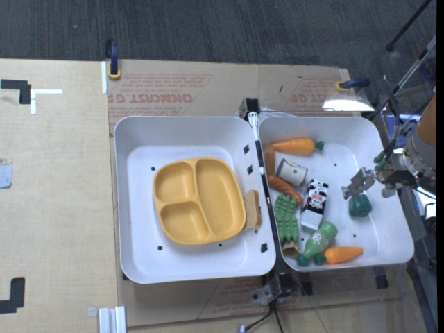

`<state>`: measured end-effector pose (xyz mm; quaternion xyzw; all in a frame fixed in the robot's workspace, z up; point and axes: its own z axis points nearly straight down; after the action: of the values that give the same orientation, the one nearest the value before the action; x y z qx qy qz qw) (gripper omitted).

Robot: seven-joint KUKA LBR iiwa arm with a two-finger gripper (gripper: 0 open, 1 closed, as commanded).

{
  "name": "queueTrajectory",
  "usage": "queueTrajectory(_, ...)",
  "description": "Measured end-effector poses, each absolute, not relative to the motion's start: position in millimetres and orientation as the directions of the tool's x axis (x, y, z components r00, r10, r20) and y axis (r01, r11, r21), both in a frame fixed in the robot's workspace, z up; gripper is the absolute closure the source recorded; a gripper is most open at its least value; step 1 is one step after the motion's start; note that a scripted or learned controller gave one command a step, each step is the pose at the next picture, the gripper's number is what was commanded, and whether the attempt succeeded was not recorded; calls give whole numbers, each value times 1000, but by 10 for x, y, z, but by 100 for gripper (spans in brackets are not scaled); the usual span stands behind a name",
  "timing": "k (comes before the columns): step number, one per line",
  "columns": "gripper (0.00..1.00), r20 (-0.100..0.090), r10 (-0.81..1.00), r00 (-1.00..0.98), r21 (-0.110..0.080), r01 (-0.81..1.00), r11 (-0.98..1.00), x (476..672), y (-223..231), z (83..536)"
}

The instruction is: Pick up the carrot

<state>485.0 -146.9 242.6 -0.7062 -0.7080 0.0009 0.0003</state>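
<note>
jaws on the gripper [369,182] stand slightly apart with nothing between them, hanging over the right side of the right bin [388,254], just above and beside a small dark green vegetable [359,206]. grey arm links reach in from the right edge, with a strip of orange showing higher up. three orange carrot-like pieces lie in that bin: one carrot [295,146] with a green top near the far wall, pointing left; a second carrot [342,254] near the front wall, its thick end touching a green bottle [318,241]; and a darker orange piece [284,186] lying at a slant near the bin's left wall. between them sit a pale tipped-over can [291,171], a black-and-white cow-patterned carton [316,201] and a bumpy green pickle-like toy [286,218]. the left bin [135,252] holds a yellow divided plate [198,200] with a slice of bread [252,209] touching its right rim.
</note>
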Motion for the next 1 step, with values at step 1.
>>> queueTrajectory(1, 0, -7, 864, -503, 3, 864, 503, 4806, -1223, 3550)
